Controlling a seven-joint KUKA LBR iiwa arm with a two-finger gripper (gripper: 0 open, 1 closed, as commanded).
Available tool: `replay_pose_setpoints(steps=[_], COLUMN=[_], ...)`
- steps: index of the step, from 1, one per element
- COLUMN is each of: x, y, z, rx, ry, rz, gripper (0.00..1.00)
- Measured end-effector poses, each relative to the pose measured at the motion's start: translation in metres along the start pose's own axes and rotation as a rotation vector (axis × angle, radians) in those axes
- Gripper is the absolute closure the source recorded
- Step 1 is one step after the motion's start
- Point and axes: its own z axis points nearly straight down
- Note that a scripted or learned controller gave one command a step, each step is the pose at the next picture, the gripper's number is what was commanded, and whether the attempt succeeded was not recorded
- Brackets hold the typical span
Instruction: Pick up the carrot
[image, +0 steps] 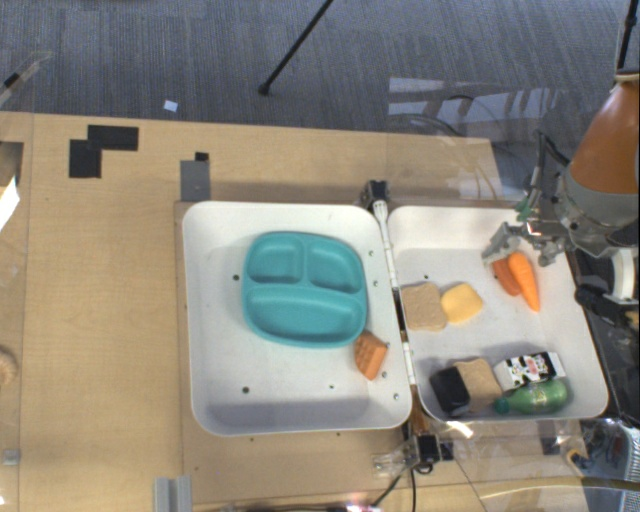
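The orange carrot (522, 280) lies in the right bin (440, 235), near its far right side, with the tip pointing toward the front. My gripper (522, 247) hangs just over the carrot's thick end. It is open, with one grey finger (497, 243) left of that end and the other to its right. The carrot's top is partly hidden under the gripper, and I cannot tell whether the fingers touch it.
The left bin (210, 390) holds a teal divided plate (303, 287) and an orange chunk (370, 354). The right bin also holds a bread slice (424, 306), a yellow piece (461, 302), a black object (450, 390), a tan block (480, 378), a small carton (528, 369) and a green bottle (530, 398).
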Motion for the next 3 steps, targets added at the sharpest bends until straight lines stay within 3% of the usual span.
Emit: replay_pose_setpoints(steps=[1,2,3], x=[-0.044,-0.044,0.100], y=[0.016,0.018,0.024], z=[0.104,0.091,0.000], rx=[-0.009,-0.014,-0.015], ry=[0.001,-0.003,0.008], rz=[-0.123,-0.129,-0.057], gripper=[0.00,1.00,1.00])
